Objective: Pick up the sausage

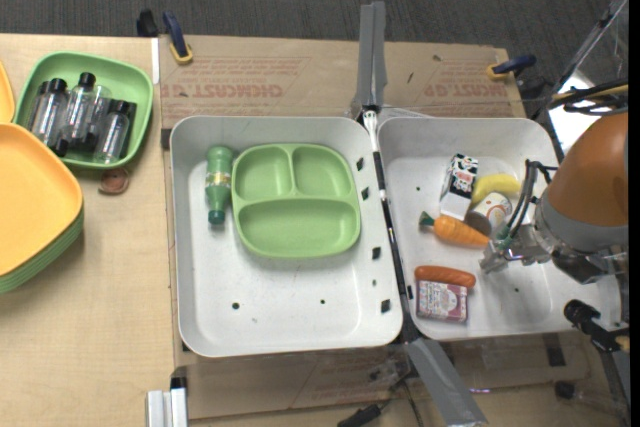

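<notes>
Camera view: reddish-orange sausage lies loose at gripper's nine o'clock; claw state indiscernible, nothing visibly gripped.

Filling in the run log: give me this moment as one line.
task: pick up sausage | sausage: right bin, beside pink pack, not held | gripper: low, right of sausage, by carrot

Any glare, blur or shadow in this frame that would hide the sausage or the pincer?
In the camera view, lighting is even and soft; the sausage is sharp and unshadowed in the right bin. The pincer is small and slightly smeared, so its fingers are hard to read. There is bright glare at the right edge beyond the bin, none on the green plate.
</notes>
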